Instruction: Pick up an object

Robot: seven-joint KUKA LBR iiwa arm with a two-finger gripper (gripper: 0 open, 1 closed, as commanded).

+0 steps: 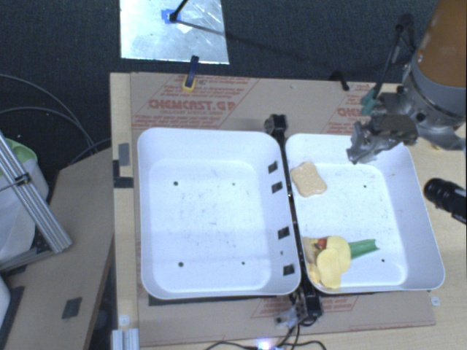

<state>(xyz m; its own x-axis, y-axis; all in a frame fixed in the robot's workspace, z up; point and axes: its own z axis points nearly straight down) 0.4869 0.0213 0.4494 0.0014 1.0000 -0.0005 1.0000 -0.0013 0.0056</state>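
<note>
A tan, bread-like piece (309, 179) lies near the upper left of the right bin (408, 210). At that bin's lower left sits a cluster of yellow slices (330, 262) with a red bit at its left and a green piece (363, 247) sticking out to the right. My gripper (360, 152) hangs over the bin's far edge, up and to the right of the tan piece and apart from it. Nothing shows between its fingers.
The left bin (211, 210) lies beside the right one, with black clips (281, 188) along the divider between them. Both rest on a cardboard sheet (219, 100). A silver plate (174, 19) lies on the dark floor beyond.
</note>
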